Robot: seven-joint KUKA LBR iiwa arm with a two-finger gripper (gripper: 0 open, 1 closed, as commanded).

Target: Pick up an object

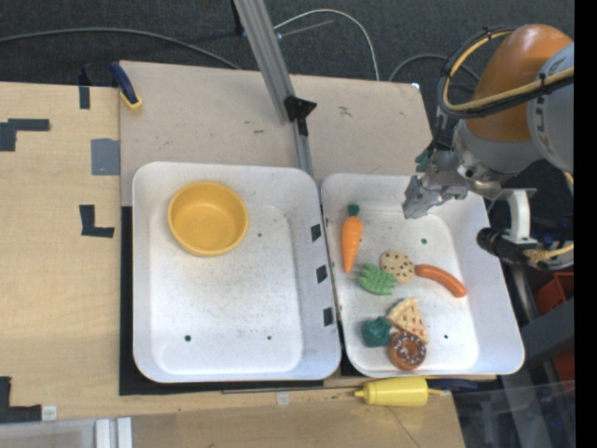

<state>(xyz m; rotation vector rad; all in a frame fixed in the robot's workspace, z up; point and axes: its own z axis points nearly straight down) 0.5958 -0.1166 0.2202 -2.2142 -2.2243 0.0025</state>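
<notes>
Hand [417, 203] positioned over the far edge of the right bin [466, 343]; whether it is open or closed cannot be determined, and nothing is seen in its grip. Right bin contents: carrot [351, 239] at far left, upright along the bin; green leaf [377, 279] touching a cookie [397, 266]; sausage [440, 280] to their right; pizza slice [408, 318], donut [407, 351] and dark green piece [376, 331] clustered near. Left bin [233, 343] holds a yellow bowl [208, 217]. A yellow bottle [395, 393] lies on the desk [56, 278], just beyond the near rim.
</notes>
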